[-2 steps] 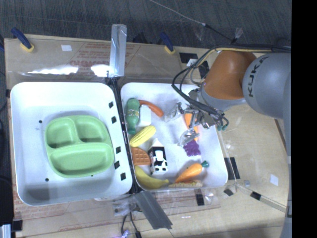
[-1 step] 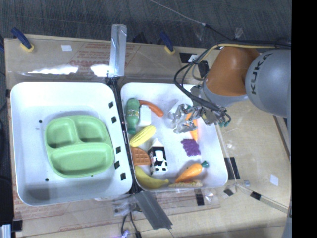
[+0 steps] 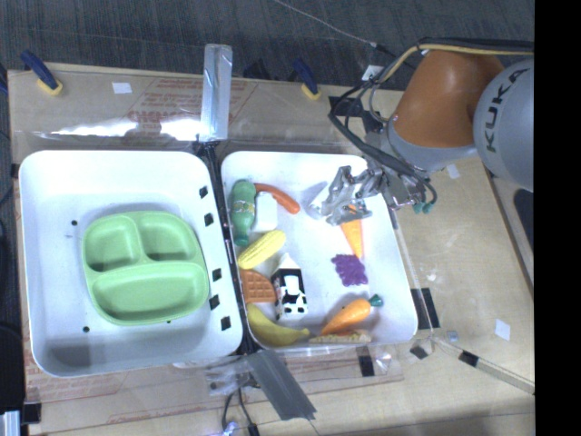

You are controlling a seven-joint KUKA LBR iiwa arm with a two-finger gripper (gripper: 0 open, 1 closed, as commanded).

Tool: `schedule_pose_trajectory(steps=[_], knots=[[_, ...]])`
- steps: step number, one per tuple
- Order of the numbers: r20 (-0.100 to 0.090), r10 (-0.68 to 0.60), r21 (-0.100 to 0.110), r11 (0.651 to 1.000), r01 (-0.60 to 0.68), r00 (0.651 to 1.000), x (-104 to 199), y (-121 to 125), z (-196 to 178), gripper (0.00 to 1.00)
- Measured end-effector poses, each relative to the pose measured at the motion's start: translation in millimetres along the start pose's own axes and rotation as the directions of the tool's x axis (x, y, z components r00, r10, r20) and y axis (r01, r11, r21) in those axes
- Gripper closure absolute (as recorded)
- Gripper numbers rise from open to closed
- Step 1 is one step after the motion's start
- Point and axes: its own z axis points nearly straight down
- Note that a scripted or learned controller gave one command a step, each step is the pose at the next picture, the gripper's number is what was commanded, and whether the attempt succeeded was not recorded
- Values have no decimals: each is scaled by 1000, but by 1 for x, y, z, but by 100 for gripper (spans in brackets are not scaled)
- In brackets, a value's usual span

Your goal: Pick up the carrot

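Note:
The carrot (image 3: 348, 316), orange with a green top, lies near the front right corner of the right bin (image 3: 399, 271). My gripper (image 3: 347, 200) hangs over the back middle of that bin, well behind the carrot. An orange cone-shaped piece (image 3: 352, 237) lies directly under the gripper's front end, its wide end touching or almost touching it. Whether the gripper has hold of this piece is unclear.
The right bin also holds a purple piece (image 3: 349, 269), a banana (image 3: 275, 331), a black-and-white cow figure (image 3: 290, 293), a waffle (image 3: 257, 286), corn (image 3: 260, 247), a green vegetable (image 3: 242, 209) and a red-orange pepper (image 3: 278, 197). A green divided plate (image 3: 142, 266) sits in the left bin (image 3: 36, 243).

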Motion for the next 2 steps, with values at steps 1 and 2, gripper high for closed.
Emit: schedule_pose_trajectory(steps=[1,2], knots=[[-5,0,-2,1000,0,1000,1,0,3,0],[-9,-89,-5,996,89,996,-3,-24,103,0]])
